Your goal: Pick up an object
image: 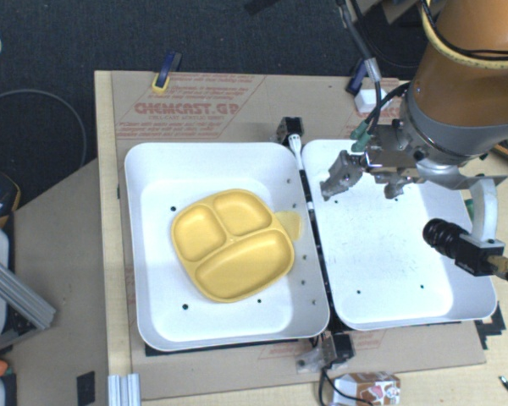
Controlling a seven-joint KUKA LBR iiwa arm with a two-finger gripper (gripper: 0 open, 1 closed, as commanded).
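Yellow tray (231, 244): lies in left bin (144, 176), centre-left of frame. Pincer (362, 178): hangs over right bin (389, 311); state cannot be told. Risk: broad, shallow tray may be missed or slip.

Red block lettering reading roughly "CHEMCAST GP" is printed on the brown cardboard sheet (195, 104) covering the counter, well left of the fingers; smaller red lines around it are too faint to read.

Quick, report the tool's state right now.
Tool: over the upper left part of the right bin; nothing seen between its tips; open or closed cannot be told.
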